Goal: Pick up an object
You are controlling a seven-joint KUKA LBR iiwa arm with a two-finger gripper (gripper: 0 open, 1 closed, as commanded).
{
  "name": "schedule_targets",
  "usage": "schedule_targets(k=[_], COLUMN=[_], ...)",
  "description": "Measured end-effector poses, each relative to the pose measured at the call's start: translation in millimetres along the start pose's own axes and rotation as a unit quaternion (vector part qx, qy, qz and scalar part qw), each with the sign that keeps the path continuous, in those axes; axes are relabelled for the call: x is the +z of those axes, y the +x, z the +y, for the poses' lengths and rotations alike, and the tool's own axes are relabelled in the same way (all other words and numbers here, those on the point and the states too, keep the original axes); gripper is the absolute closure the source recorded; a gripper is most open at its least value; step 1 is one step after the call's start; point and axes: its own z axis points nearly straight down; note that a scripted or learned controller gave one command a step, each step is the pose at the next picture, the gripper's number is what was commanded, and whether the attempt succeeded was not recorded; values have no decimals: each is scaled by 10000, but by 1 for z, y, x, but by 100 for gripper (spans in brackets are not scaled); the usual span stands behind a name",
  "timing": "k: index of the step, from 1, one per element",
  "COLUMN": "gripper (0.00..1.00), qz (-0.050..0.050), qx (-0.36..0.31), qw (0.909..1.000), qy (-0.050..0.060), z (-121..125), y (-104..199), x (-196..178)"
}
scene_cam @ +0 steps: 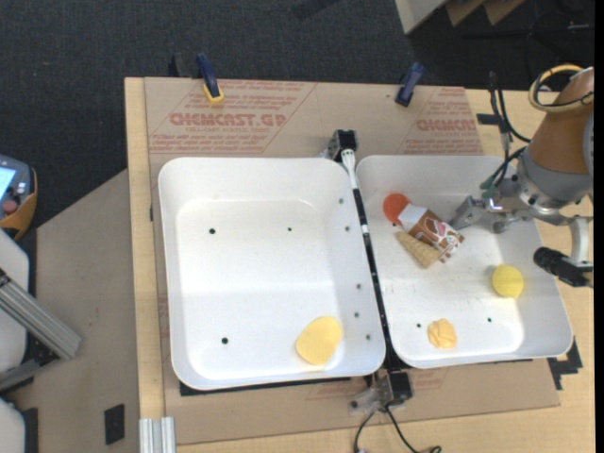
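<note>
Bench (283, 111): carries two white bins side by side. Left bin (245, 196) holds one yellow disc (319, 340) near its front right corner. Right bin (453, 173) holds a wrapped snack bottle (422, 226) with an orange cap, a yellow ball (508, 281) and a small yellow lump (441, 332), all well apart.

End effector (475, 208): low over the right bin, just right of the bottle, nothing visibly held; finger spread cannot be told.

Recommendation: the bottle is the nearest candidate. Straddle its narrow width and descend fully before closing.
</note>
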Motion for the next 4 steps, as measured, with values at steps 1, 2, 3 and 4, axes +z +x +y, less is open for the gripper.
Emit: schedule_targets(k=[1,2,3,4], gripper=[0,0,0,0], qz=[-14,-122,-49,-67], qx=[-10,13,-20,0], qw=[10000,9999,10000,9999], qy=[28,-62,-83,-111], z=[-56,-11,36,36], y=[73,104,153,114], x=[2,0,-106,-27])
